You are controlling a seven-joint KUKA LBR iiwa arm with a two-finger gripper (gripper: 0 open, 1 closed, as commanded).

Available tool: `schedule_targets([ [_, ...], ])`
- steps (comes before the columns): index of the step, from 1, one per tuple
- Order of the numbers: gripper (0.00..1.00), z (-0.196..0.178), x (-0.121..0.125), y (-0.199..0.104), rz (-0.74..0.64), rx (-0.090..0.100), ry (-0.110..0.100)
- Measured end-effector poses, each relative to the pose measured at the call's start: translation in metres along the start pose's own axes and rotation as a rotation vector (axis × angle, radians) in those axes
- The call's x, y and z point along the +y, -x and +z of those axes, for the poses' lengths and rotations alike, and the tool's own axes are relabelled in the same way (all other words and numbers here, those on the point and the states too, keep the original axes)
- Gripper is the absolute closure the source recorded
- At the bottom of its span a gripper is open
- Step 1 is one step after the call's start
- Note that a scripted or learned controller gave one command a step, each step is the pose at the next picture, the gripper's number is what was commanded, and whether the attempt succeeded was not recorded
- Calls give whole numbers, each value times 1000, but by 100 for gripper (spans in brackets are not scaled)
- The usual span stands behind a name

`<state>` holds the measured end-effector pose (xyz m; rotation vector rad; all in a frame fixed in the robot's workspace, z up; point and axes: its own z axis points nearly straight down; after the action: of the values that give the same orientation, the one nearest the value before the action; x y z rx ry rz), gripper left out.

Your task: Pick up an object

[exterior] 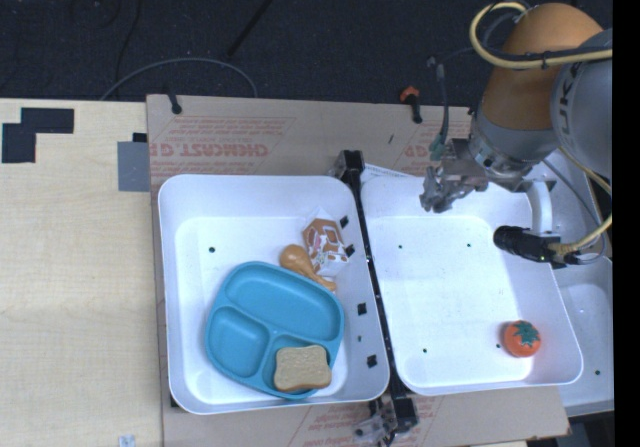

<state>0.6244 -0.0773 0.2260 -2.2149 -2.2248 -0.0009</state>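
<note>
Round orange toy in right bin; smooth blue divided tray left.

Right bin mostly open floor; only an orange ball near its front-right corner.

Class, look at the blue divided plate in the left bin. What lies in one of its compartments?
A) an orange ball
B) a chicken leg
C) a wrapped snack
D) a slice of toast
D: a tan slice of toast sits in the near compartment of the blue plate.
</note>
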Motion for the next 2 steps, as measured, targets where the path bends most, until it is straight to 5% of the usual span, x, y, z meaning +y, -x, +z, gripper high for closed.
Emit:
schedule_targets([
  [2, 100, -15, -1, -99, -1, -1, 0],
])
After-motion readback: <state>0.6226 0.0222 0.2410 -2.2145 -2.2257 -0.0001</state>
